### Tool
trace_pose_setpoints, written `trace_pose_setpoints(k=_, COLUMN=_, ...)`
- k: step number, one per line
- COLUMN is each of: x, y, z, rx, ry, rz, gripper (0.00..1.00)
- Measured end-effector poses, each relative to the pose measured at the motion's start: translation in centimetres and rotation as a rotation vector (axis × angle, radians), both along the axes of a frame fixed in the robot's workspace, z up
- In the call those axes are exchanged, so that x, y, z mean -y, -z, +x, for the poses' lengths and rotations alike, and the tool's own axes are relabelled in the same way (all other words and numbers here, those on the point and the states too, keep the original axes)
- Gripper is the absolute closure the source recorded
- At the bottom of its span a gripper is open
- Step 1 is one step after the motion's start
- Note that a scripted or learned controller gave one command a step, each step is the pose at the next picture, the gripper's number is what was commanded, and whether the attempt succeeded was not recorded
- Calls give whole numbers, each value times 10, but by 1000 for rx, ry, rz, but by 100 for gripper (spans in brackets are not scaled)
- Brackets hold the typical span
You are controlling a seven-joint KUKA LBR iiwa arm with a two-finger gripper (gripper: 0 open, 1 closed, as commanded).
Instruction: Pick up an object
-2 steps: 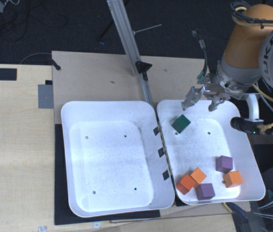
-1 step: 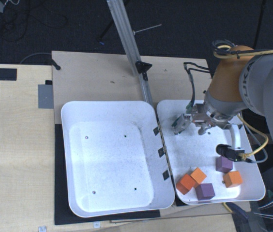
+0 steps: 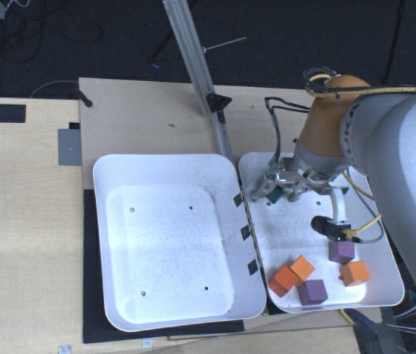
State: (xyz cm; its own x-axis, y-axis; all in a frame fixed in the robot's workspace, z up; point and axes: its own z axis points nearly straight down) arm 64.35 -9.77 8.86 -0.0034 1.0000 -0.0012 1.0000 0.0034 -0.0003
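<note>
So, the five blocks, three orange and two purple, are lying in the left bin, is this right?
Not quite. The camera view shows the orange blocks and purple blocks lying in the right bin, not the left one. The count and colours are right.

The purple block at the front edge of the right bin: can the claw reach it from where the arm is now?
Probably yes. The purple block lies uncovered in the right bin, beside an orange block. The claw is above the same bin's far end, with open floor between.
</note>
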Motion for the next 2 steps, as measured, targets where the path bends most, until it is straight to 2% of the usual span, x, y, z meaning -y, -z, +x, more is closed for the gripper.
trace_pose_setpoints(k=1, x=1, y=-9, z=-5, rx=-20, ry=2, rz=2, gripper=100)
trace_pose_setpoints(k=2, x=8, y=-3, z=-28, rx=0, ry=5, rz=1, gripper=100)
